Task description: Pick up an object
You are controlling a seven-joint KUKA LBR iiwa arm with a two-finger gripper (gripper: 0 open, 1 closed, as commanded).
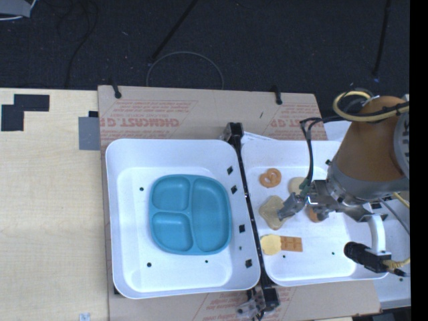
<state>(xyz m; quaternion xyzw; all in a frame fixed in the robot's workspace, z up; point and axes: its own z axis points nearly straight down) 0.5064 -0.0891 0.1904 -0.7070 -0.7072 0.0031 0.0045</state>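
A: Biggest first?
B: Left bin [127, 179] w/ blue plate [189, 214] inside. Right bin [321, 269] w/ the food bits.
A: Arm?
B: Over the right bin, gripper [299, 204] low by the beige piece [271, 210]. Jaws: can't tell.
A: Small stuff?
B: Pretzel [271, 177] up top; yellow round [270, 244] touching cracker [291, 244] near the front wall.
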